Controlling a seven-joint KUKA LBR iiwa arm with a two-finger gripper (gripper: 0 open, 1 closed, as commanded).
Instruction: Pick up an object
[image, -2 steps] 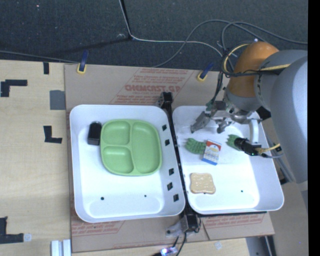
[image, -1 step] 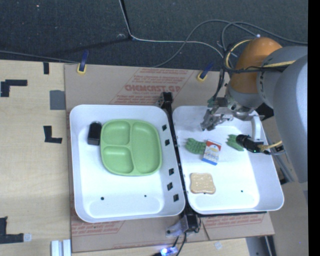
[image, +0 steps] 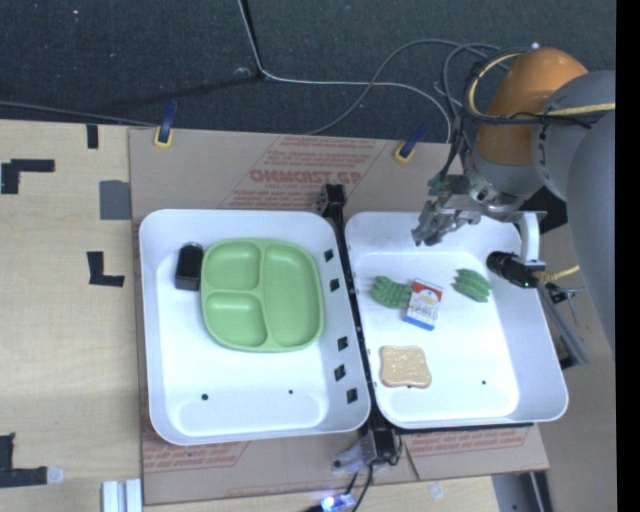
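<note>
Hanging over the far part of the right-hand bin (image: 530, 395), near the divider between the two bins, the gripper (image: 428, 232) points down at bare white floor and holds nothing. Whether it is open or closed cannot be told from this slant. The things to pick lie nearer the camera, apart from it: a bumpy green toy vegetable (image: 389, 291) touching a small white carton (image: 423, 304) with red and blue print, a second green piece (image: 472, 284), possibly a pepper, well right of them, and a slice of toast (image: 405, 367) lying flat toward the near edge. In the left-hand bin (image: 160, 235) a green divided plate (image: 264, 296) lies with a black block (image: 189, 266) just beside its left rim. Both bins rest on a cardboard sheet (image: 300, 170) on the table (image: 50, 330).
</note>
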